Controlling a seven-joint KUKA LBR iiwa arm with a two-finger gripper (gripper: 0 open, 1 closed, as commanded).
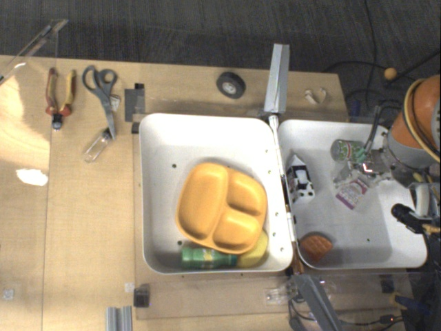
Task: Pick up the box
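Observation:
A small white and black box [300,182] lies in the right bin [386,254], close to its left wall. The arm comes in from the right, and its gripper [363,160] hangs low over the bin's back middle. The gripper sits between a crumpled green and silver wrapper [344,149] and a purple and white packet [351,192]. It is well to the right of the box and apart from it. I see nothing held in the gripper.
A brown round object [317,244] lies at the right bin's front left. The left bin [158,185] holds a yellow divided plate [223,206] lying over a green bottle [204,257]. Scissors [103,92], pliers [58,95] and a tape roll [231,84] lie on the bench.

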